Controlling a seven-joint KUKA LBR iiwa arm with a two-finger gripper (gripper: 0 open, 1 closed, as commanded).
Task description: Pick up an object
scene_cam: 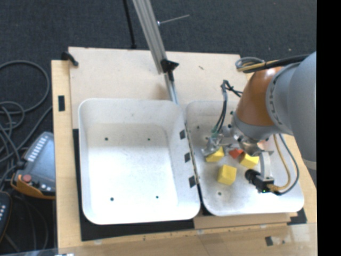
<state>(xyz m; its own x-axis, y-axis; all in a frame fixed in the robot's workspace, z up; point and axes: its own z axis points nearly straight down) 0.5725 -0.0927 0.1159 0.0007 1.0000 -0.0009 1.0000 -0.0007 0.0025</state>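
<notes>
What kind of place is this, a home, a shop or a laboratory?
Most likely a robotics laboratory. A robot arm reaches over two white bins on a plywood bench, small yellow blocks lie in one bin, and loose cables trail on the carpet.

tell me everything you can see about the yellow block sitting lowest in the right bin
The yellow block is a small, chunky cube-like piece, plain bright yellow with a matte, foam-like look. It lies on the floor of the right bin, turned at a slight angle to the bin's walls. It sits apart from the other small pieces: another yellow piece lies above it and a little left, and a third yellow piece up to its right. Nothing touches it; the claw is above it, over the cluster.
</notes>
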